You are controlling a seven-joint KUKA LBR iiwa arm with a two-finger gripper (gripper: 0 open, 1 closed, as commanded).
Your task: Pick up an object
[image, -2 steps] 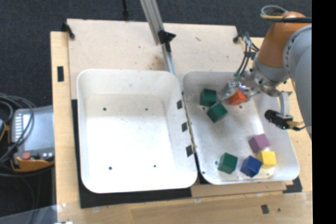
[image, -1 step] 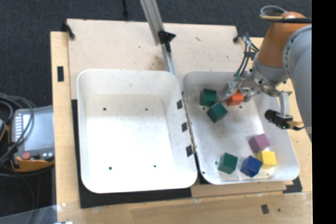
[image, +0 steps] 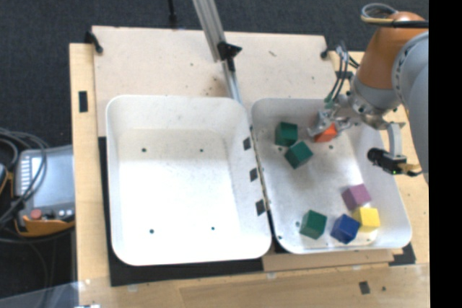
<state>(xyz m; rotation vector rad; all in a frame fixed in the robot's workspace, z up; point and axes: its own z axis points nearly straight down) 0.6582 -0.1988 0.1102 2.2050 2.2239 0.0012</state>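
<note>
Where the smooth white right bin curves up, gripper, fingers closed on small orange block, matte cubes nearby.

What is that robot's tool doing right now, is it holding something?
Tool: low in the right white bin, at a small orange block; grip cannot be told.

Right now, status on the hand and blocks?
Hand low at right bin's far end, over orange block. Grasp unconfirmed. Two green blocks just beside it.
</note>
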